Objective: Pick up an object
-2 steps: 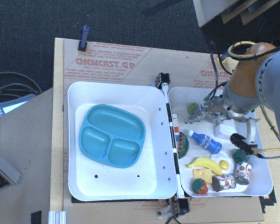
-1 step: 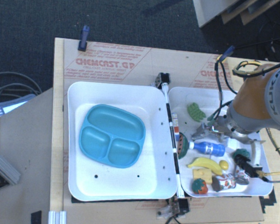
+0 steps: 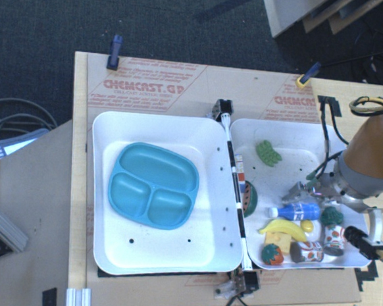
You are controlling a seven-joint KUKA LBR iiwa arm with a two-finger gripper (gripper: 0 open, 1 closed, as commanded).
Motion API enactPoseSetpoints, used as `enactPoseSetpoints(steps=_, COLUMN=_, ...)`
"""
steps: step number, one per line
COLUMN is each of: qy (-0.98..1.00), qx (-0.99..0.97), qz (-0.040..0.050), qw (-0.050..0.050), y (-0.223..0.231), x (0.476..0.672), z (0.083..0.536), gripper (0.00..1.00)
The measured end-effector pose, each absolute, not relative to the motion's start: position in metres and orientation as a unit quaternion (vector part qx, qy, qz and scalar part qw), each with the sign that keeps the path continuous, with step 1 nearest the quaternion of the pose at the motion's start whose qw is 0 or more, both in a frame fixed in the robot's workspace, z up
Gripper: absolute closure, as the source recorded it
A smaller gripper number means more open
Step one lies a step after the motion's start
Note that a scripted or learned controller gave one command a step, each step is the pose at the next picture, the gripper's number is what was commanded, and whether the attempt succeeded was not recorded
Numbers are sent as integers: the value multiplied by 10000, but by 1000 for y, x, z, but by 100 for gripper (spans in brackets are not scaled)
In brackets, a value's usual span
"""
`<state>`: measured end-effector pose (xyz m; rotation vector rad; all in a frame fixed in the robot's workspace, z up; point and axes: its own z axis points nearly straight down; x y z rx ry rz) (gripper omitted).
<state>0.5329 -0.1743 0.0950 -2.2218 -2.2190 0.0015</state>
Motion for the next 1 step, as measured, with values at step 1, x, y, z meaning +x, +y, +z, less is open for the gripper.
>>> enactPoseSetpoints(steps=1, qy=-7076, qx=-7067, qz=-7, qw=-14, y=-182, x=620, z=151, gripper=0)
